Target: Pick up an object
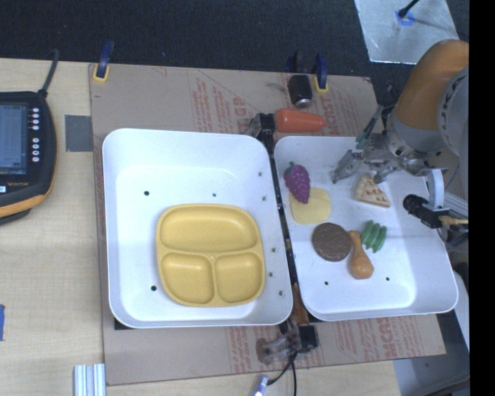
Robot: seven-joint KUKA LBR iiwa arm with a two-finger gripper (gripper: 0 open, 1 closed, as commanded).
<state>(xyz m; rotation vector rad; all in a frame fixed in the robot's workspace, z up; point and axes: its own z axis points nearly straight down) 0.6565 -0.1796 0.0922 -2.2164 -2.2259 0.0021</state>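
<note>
Toy foods lie in the right bin point(429, 299), with the gripper point(356, 165) above its far end.
Purple grapes point(298, 181) touch a yellow slice point(312, 207); nearer sit a brown patty point(332, 242), a carrot point(360, 258) and a green piece point(374, 235). A cracker-like wedge point(371, 191) lies just beside the gripper, whose fingers are spread and pinch nothing. The left bin point(132, 172) holds a yellow divided plate point(209, 253).
</note>
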